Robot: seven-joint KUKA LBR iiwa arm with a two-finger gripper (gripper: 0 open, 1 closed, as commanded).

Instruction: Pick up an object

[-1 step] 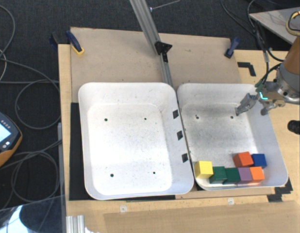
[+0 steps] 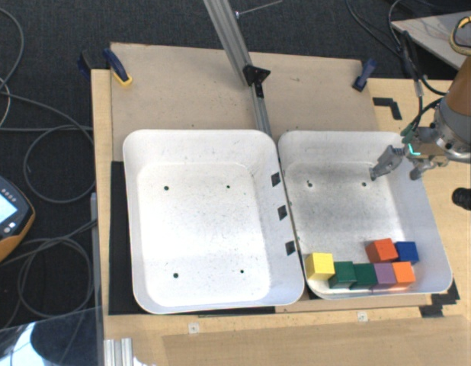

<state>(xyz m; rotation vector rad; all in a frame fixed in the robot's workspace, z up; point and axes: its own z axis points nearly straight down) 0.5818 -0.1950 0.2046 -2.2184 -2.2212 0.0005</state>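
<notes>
While the gripper [image 2: 399, 164] is hovering over the far right part of the right bin [image 2: 327, 158], its fingers are standing apart and gripping nothing. The blocks [image 2: 365, 268] are lying well below it in view, clustered against the bin's near wall. The orange block [image 2: 382, 248], sitting on the cluster's open side, is looking like the easiest target; descend with fingers straddling it, clear of its neighbours.

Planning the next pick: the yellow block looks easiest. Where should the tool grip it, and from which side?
Grip the yellow block from above, probably across its far and near faces. Its left side sits close to the right bin's wall and a green block touches its right, so those faces leave little finger room. The tool hangs over the bin's far right corner.
</notes>
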